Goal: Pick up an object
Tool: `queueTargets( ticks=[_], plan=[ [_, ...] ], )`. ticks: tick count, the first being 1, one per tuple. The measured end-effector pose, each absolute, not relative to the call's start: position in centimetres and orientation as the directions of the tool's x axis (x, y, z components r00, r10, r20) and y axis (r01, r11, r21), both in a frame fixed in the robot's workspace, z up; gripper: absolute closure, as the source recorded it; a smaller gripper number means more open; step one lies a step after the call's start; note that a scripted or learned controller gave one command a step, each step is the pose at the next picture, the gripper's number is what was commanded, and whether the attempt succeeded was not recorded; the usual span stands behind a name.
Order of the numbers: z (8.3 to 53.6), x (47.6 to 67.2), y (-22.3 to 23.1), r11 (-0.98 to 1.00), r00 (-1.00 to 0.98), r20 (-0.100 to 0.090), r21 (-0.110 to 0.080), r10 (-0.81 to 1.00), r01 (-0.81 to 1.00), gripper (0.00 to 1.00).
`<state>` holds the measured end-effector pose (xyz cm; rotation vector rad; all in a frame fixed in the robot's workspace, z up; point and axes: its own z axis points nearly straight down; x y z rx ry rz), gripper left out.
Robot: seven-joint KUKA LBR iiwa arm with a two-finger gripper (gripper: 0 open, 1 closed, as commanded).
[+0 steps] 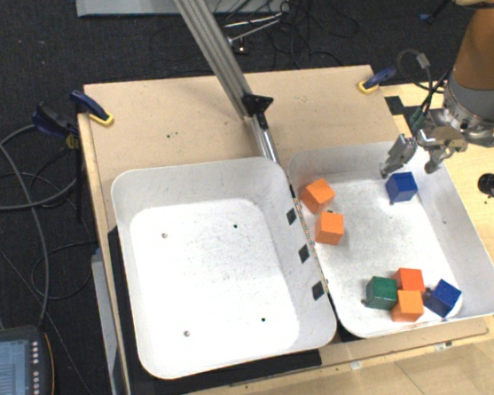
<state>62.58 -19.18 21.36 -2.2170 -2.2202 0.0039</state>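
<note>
My gripper (415, 156) hangs over the far right part of the right bin (451, 221), its two fingers spread apart with nothing between them. A blue cube (401, 186) lies just below and in front of the fingertips, apart from them. Two orange cubes (317, 194) (328, 227) sit near the bin's left wall. At the bin's near edge a green cube (382, 293), two more orange cubes (408, 280) (408, 305) and a second blue cube (442, 298) lie bunched together.
The left bin (141, 205) lies beside the right one on the wooden bench (175, 120). A metal pole (220, 52) slants down to the gap between the bins. Clamps sit at the bench's far corners. Cables and a tablet lie on the floor at left.
</note>
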Motion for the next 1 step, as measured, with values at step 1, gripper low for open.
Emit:
queueTargets(
  ticks=[1],
  plan=[
    [21.62,62.63,-19.16,0.003,-0.003,-0.001,-0.002,1.000,1.000,0.00]
  ],
)
